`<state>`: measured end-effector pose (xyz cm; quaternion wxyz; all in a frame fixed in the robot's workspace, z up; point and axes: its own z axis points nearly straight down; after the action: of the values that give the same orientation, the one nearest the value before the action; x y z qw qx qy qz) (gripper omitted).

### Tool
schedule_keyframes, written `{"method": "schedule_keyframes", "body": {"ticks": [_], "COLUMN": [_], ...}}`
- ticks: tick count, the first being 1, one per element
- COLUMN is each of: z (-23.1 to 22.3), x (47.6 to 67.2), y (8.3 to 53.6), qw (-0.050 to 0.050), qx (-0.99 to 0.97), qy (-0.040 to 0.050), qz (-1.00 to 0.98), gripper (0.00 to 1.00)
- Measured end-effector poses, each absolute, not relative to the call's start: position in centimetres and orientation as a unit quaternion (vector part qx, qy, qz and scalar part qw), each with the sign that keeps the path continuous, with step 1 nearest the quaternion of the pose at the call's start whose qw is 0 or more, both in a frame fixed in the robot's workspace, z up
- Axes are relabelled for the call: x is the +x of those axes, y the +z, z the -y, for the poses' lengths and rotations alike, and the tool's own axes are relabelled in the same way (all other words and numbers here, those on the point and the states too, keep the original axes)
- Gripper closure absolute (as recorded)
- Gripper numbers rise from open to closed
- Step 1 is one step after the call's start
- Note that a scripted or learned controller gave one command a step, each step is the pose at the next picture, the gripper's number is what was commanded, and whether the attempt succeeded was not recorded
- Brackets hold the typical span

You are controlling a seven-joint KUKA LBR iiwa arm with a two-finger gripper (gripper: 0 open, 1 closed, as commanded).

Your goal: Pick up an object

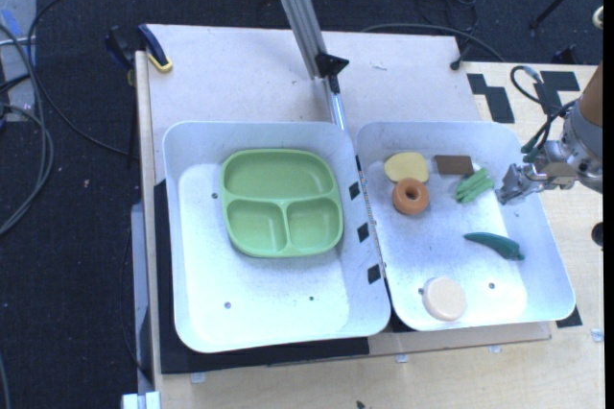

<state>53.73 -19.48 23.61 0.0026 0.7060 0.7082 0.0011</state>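
- Camera view: the gripper (507, 187) is seen at the right rim of the right bin (552, 244); whether it is parted or closed cannot be told, and nothing is seen in it.
- The green bundle (473, 185), just left of it, is best approached from directly above.

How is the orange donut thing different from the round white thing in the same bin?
The orange ring has a hole through its middle; the pale disc looks solid. The ring is orange-brown, the disc cream-white. The ring sits near the bin's far side, touching a yellow piece; the disc lies alone near the front edge. Both are round, look about the same size, and lie in the right bin.
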Motion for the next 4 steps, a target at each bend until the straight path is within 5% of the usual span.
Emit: {"method": "schedule_keyframes", "body": {"ticks": [1,2,4], "z": [19.5,13.8,3.5], "x": [53.8,55.5,55.5], "y": [24.4,23.5,22.8], "qw": [0.001,0.000,-0.001], "qx": [0.706,0.705,0.705], "qy": [0.0003,0.0002,0.0001], "qz": [-0.708,-0.709,-0.710], "gripper": [1.00,1.00,1.00]}}
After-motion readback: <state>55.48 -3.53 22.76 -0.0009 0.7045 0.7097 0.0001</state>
